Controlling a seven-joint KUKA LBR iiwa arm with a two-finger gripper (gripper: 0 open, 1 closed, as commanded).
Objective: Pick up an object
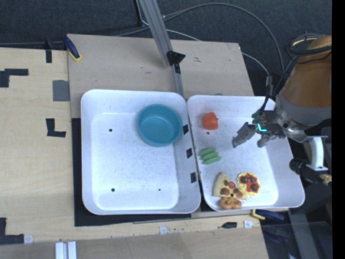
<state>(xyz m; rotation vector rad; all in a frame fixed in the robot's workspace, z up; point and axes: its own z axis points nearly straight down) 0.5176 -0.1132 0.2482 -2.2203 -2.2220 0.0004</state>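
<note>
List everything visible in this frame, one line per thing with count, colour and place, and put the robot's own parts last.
bins: 2, white, side by side on the bench
bowl: 1, blue, upper right part of the left bin
red toy: 1, red-orange, upper left of the right bin
green toy: 1, green, left side of the right bin, below the red toy
pizza slices: 2, yellow with red toppings, near the front edge of the right bin
metal pole: 1, grey, slanting down to the gap between the bins
clamp: 1, blue and yellow, at the board's upper left corner
arm: 1, grey with orange band, at the right
gripper: 1, dark, over the right bin, nothing between its fingers
</note>
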